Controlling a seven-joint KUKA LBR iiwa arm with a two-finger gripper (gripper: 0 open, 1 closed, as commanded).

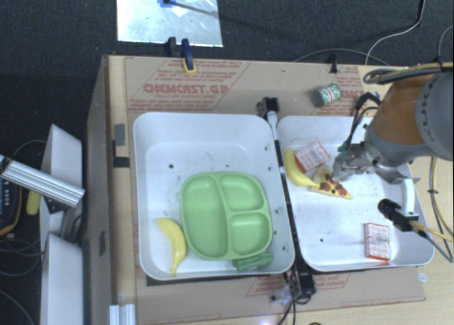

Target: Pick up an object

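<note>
Gripper low in the right bin, at the pizza slice beside a banana; its state cannot be told. A clean pick likely needs centring on the slice. Open floor lies toward the near wall.

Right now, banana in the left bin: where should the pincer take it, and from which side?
Probably mid-body on the banana, from straight above. It lies flat near the left bin's front-left corner, running roughly near-to-far, its curve bowing toward the green divided plate beside it. Set the fingers across the narrow width. The plate side looks tight, the bin-wall side less so. The pincer sits over the right bin.
</note>
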